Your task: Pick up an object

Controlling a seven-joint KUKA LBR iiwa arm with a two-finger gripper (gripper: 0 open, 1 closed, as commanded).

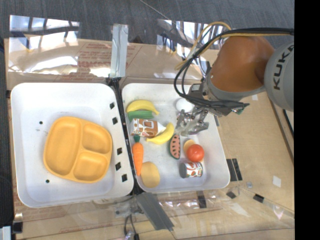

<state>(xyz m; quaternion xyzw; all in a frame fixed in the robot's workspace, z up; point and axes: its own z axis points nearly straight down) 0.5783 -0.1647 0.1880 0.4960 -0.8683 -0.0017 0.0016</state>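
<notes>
Two bins, one claw over the toy food

We see our gripper (192, 123) hanging over the right bin (218, 149), its metal fingers spread and nothing between them. The nearest candidates lie just toward the near rim from it: the watermelon slice (174, 146) and the tomato (195, 152), with the small can (191, 170) beyond. The lower banana (162, 135) sits just to the claw's left, its long axis running diagonally up toward the fingers. We judge a short drop toward the tomato or the banana the likeliest next move. The yellow tray (77, 148) rests in the left bin (27, 109), well apart.
</notes>
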